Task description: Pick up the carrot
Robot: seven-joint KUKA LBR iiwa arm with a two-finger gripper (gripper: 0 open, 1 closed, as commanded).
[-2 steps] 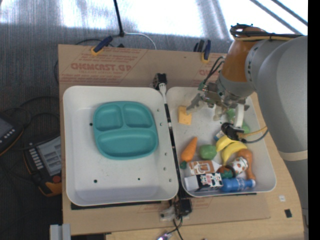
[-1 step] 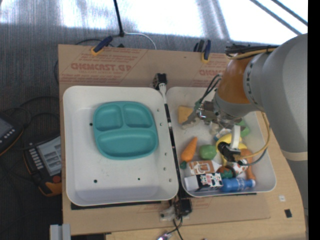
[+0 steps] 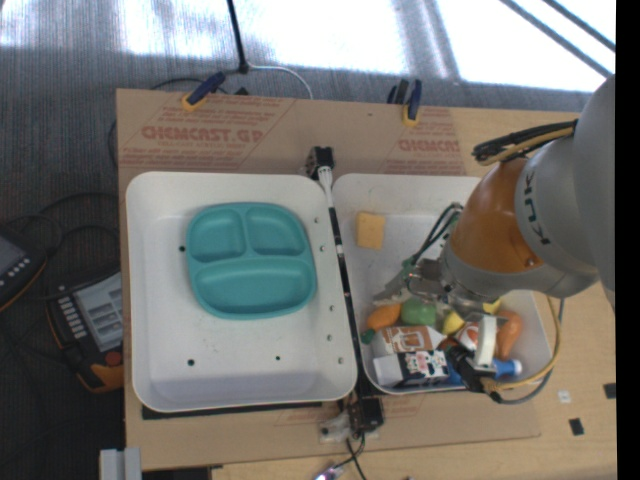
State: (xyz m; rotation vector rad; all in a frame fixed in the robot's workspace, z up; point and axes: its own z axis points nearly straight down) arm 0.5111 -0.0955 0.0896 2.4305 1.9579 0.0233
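From the camera above the bench, the arm (image 3: 545,208) reaches in from the right, its orange band and grey wrist hanging over the right bin (image 3: 400,223). The gripper (image 3: 432,280) is low among the clutter in that bin, but the wrist hides its tips, so I cannot tell how it is set or whether anything is caught in it.

The carrot (image 3: 510,335) lies to the right of the gripper and a little nearer the camera, a short orange piece close to the bin's right wall, just beside a white and blue tube-like item (image 3: 488,353). Just below the gripper sit a green piece (image 3: 420,312) and, left of that, an orange rounded fruit (image 3: 384,317). A small yellow piece (image 3: 453,323) lies between the green one and the carrot. Nearer the camera from the gripper, a small printed box (image 3: 412,339) and a dark package (image 3: 425,368) crowd the bin's front edge. Up and to the left of the gripper, well apart from it, a yellow block (image 3: 371,231) lies alone on the bin floor.

Far left of the gripper, the left bin (image 3: 160,368) holds a teal divided tray (image 3: 250,258).
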